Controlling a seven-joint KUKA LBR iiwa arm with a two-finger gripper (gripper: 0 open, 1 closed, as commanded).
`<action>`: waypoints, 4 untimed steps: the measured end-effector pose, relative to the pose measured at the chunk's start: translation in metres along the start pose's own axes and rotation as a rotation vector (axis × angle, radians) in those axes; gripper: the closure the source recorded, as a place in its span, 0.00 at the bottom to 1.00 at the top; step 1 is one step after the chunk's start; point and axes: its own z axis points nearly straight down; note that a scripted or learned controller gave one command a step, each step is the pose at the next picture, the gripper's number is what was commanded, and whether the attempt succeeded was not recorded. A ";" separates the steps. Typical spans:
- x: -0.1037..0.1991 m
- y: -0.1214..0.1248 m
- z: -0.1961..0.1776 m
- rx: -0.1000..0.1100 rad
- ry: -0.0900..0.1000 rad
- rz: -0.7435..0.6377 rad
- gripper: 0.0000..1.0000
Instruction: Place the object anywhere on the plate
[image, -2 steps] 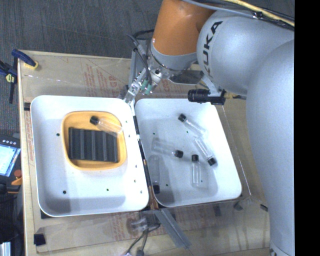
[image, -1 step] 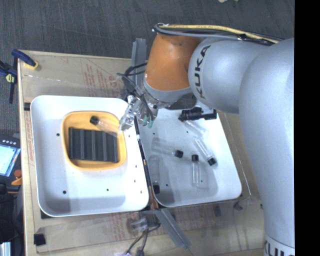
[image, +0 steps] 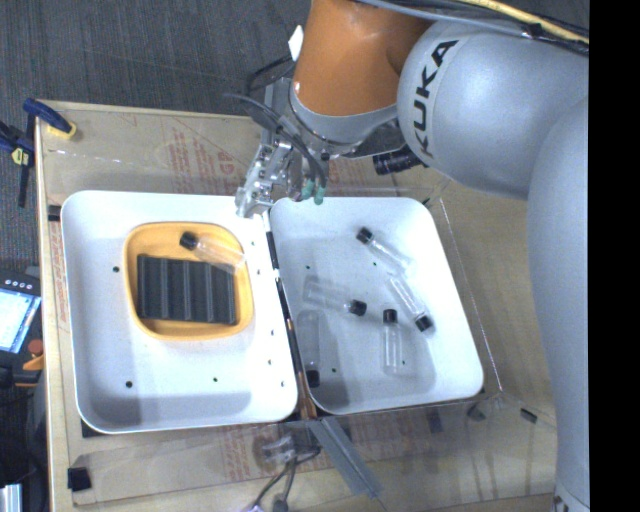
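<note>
Camera view: end effector (image: 268, 183) fingertips blurred; clear vial (image: 208, 246) faint on plate (image: 150, 240).

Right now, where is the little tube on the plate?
The clear tube lies on the yellow plate's upper rim in the left bin, its black cap pointing upper-left.

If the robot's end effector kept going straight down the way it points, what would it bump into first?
Probably the top rim where the two white bins meet; the end effector hangs just above it, though depth is hard to judge.

A clear vial (image: 208, 247) with a black cap lies tilted on the yellow plate's (image: 150, 246) upper rim, in the left bin (image: 90, 300).
</note>
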 end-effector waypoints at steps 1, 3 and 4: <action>0.024 -0.010 0.097 0.000 0.005 -0.393 1.00; 0.043 0.028 0.070 -0.001 0.006 -0.496 1.00; -0.014 0.039 0.003 -0.001 0.000 -0.675 1.00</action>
